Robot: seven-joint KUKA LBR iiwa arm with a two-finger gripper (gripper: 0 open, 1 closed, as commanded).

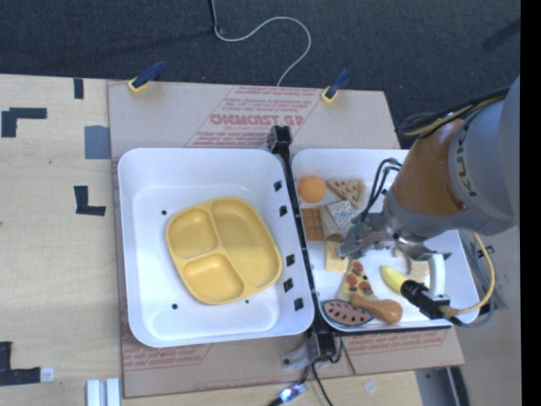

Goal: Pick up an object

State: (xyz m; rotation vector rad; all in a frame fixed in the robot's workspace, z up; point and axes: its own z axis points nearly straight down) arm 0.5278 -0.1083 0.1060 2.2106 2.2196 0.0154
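Wooden bench (pixel 51 227) under cardboard sheet (pixel 254 121); dark carpet (pixel 101 24) beyond.

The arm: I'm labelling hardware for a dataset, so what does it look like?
The arm is bulky and rounded, grey with a broad orange band above the wrist. Its tool is dark metal, and thin black cables loop beside the band.

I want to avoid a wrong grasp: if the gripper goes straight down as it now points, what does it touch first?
Probably the yellow cheese slice just under the gripper, though depth is unclear; the pizza slice lies close beside it.
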